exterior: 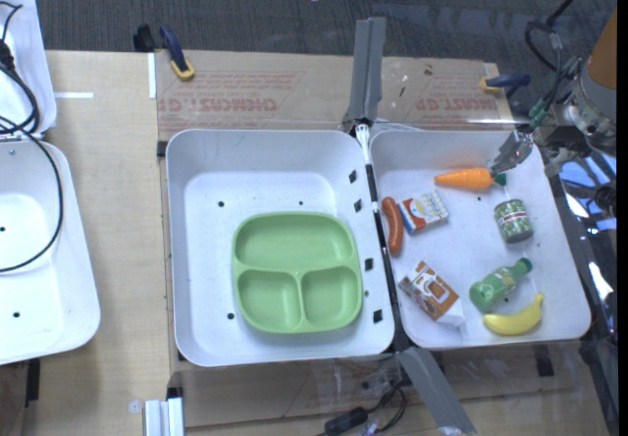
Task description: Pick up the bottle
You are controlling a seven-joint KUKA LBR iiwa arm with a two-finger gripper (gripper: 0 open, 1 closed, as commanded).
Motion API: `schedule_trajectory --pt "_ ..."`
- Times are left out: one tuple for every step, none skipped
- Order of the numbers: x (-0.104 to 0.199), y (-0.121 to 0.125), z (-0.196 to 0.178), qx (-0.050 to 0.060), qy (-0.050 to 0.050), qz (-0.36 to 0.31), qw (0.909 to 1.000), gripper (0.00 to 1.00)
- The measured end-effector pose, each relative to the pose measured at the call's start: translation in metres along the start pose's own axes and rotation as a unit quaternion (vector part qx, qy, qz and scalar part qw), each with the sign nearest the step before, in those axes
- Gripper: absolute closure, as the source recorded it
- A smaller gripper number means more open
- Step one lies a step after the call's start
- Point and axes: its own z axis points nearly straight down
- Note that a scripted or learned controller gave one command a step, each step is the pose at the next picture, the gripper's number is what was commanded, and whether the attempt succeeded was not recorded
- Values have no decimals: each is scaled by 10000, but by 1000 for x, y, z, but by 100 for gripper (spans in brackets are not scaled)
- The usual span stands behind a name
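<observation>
Lying well below gripper [512, 151], bottle [498, 285] sits untouched; jaw state unclear.

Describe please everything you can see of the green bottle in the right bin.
The bottle is small, green and glossy, like plastic, with a narrower neck and a green cap pointing up-right, and a pale label patch on its body. It lies on its side, tilted diagonally, near the front of the right bin. The banana lies just below it, touching or almost touching. The gripper is well away, above the carrot's leafy end.
</observation>
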Motion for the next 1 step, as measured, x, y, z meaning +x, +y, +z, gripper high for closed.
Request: schedule_trajectory --pt "-40 -70 59 1 3 -385 9993 0"
